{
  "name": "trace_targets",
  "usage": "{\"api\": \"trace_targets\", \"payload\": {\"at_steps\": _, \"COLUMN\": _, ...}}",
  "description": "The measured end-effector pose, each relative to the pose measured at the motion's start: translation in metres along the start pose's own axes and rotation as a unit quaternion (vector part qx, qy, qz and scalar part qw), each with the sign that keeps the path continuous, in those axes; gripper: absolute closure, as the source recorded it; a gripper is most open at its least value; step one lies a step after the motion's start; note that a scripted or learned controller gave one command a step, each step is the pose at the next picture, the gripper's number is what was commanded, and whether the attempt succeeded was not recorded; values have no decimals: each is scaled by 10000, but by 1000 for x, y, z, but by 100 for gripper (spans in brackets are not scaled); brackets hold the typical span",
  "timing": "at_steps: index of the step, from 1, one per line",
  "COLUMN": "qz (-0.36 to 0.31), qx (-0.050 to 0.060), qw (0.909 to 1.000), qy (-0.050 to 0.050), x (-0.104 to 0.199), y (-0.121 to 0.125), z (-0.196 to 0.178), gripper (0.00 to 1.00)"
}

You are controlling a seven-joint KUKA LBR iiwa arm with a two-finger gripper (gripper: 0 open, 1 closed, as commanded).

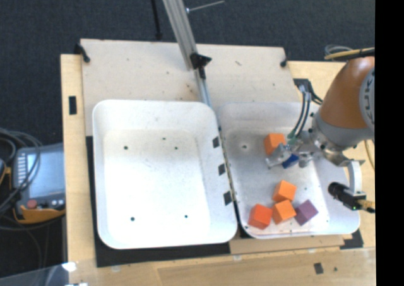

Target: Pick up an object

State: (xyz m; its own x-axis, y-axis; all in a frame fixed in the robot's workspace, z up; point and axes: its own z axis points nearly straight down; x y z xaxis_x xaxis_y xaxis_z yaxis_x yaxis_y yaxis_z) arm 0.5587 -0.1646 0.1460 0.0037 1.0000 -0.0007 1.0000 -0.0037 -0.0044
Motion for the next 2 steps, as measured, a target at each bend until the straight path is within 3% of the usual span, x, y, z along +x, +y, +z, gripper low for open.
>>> {"api": "trace_targets", "payload": {"at_steps": 1, "qz": 36, "qx": -44, "qw": 10000, "qy": -1, "x": -1, "y": 2, "z": -14, "gripper": 100}}
{"api": "trace_targets", "payload": {"at_steps": 2, "qz": -37, "qx": -60, "qw": 10000, "qy": -7, "x": 6, "y": 8, "z": -72, "gripper": 100}}
